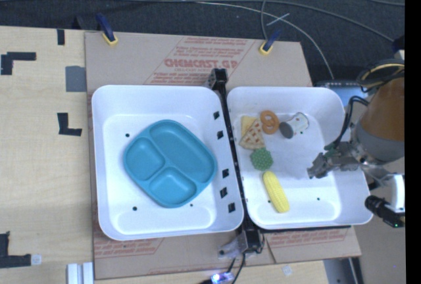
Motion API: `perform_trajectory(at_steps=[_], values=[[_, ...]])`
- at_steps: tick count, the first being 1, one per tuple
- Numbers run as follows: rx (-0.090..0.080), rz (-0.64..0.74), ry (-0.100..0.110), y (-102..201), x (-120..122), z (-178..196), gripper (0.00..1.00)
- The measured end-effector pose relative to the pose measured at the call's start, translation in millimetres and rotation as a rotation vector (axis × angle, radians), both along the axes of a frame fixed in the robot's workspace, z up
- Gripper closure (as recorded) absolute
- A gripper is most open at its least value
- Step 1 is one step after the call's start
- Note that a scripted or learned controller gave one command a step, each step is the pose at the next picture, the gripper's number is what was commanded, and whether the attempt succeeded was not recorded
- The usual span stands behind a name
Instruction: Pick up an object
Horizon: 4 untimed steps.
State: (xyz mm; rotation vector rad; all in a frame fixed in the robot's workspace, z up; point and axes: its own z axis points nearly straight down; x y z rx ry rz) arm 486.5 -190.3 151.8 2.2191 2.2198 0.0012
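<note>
Corn cob (pixel 275 191) in right bin (pixel 329 213), gripper (pixel 318 168) above bin floor, jaws' opening unclear, holding nothing visible

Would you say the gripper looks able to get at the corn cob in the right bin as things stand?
Probably yes. The gripper hangs over the right bin, and the corn cob lies apart from the other toys with bare white floor between the two.

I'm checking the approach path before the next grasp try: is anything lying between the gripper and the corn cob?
Nothing visible does. The gripper sits at the right side of the right bin, and bare white floor separates it from the corn cob. The green piece lies above that line.
</note>
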Motion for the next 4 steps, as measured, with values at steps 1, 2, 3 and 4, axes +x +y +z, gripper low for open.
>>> perform_trajectory(at_steps=[1, 2, 3, 4], values=[[0.0, 0.002, -0.001, 2.6, 1.0, 62.5, 1.0], [-0.001, 0.002, -0.001, 2.6, 2.0, 110.5, 1.0], [0.002, 0.005, 0.003, 48.8, 28.0, 100.7, 1.0], [0.002, 0.004, 0.005, 93.2, 42.0, 85.6, 1.0]])
